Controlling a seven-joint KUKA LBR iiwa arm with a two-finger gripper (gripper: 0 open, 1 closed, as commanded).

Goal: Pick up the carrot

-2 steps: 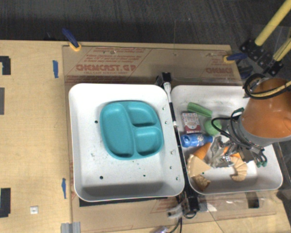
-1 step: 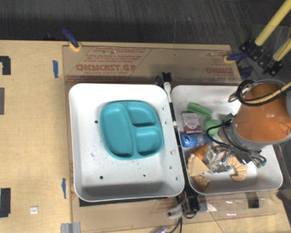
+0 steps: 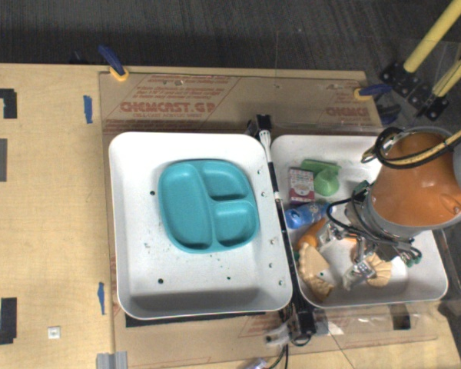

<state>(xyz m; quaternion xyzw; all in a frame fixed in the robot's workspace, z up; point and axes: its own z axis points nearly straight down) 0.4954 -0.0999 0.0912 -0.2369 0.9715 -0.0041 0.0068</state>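
We saw the arm come in from the right and hang over the right bin, its orange band facing the camera and the wrist pointed steeply down, w/ black cables looped round the lower part. The gripper sat low in the bin's front half, among the clutter. Whether it was spread or pressed together we couldn't tell; metal parts and cables blurred into one another, and we saw nothing clearly pinched.

The carrot looked to be the orange piece lying near the bin's left side, just left of the gripper and apart from it, partly tucked btwn a blue item above-left and a tan bread-like item below. Another tan piece lay just right of the gripper tip; touching or not, we couldn't say.

Further back in the same bin lay a small pink-red box and a green object beside it, both well clear of the gripper.

The left bin held a teal divided tray, roughly centred, three compartments visible. Both bins stood side by side on a brown board on the bench
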